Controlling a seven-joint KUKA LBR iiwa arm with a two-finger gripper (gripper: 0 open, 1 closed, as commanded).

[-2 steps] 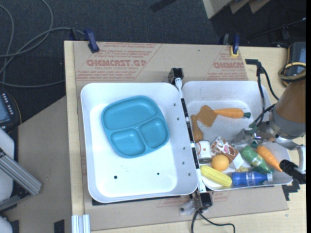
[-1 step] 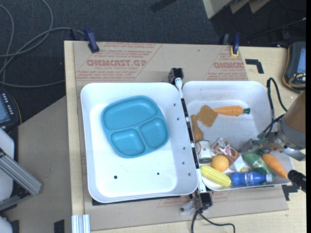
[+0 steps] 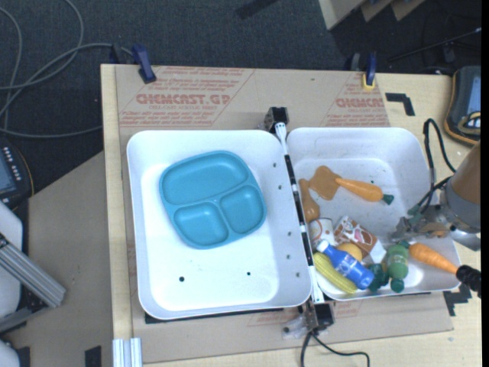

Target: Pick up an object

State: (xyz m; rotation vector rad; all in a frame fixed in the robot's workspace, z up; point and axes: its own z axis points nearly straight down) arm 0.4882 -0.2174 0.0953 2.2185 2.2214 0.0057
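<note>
The right bin holds a jumble of toy food. An orange carrot lies toward its back, beside a brown spatula-shaped piece. A blue bottle and a yellow corn cob lie at the front, with a printed packet just behind them. Green pieces and a second orange carrot sit at the front right. My gripper hangs low at the bin's right side, just above that second carrot and the green pieces. Nothing visible is held in it.
The left bin carries a blue three-compartment plate. A black hinge strip runs between the bins. The grey arm enters from the right edge, with cables over the right bin's rim. Clamps stand at the board's back edge.
</note>
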